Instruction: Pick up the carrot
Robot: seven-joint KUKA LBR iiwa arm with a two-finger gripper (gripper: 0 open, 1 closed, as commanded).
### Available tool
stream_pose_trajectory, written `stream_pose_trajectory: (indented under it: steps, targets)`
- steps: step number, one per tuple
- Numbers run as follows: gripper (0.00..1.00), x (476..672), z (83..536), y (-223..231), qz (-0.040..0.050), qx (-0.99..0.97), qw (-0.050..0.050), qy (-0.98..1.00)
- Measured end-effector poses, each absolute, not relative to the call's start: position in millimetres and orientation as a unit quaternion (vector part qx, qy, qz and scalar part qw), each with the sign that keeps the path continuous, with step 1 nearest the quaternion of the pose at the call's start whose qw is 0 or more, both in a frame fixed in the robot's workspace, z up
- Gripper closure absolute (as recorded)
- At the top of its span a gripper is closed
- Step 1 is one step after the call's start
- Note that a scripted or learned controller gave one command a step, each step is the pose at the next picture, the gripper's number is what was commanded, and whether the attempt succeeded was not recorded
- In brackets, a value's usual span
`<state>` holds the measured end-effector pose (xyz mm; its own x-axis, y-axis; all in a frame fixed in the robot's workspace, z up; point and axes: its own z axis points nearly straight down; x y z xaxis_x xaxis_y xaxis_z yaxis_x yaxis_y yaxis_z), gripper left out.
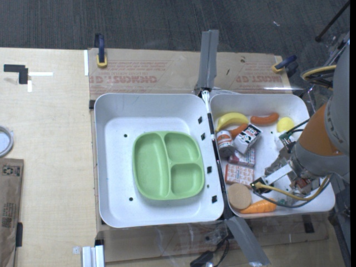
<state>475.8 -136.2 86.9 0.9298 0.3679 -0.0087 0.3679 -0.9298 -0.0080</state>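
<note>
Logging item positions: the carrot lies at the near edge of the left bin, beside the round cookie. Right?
Not quite. The camera view shows the carrot at the near edge of the right bin, not the left, beside the round cookie.

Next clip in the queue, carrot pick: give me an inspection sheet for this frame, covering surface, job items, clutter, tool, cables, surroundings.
Surface: two white bins side by side on a wooden bench; left bin holds a green divided plate.
Job items: carrot lies at the near edge of the right bin, next to a round tan disc.
Clutter: banana, sausage, yellow piece, small can, small box, printed packets.
Tool: tool is low in the right bin, above and right of the carrot; finger state unclear.
Cables: yellow cable loops under the wrist.
Surroundings: clamps at the back edge, tape roll far left.
</note>
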Motion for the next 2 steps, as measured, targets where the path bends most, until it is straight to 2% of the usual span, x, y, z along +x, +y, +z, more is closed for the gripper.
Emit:
stream_pose_trajectory:
  steps: [1, 2]
  targets:
    - [0.00, 598.3, 225.4, -221.9, 0.0051, -0.993, 0.001, -0.115]
    - [1.00, 598.0, 227.9, -221.1, 0.0117, -0.993, 0.002, -0.119]
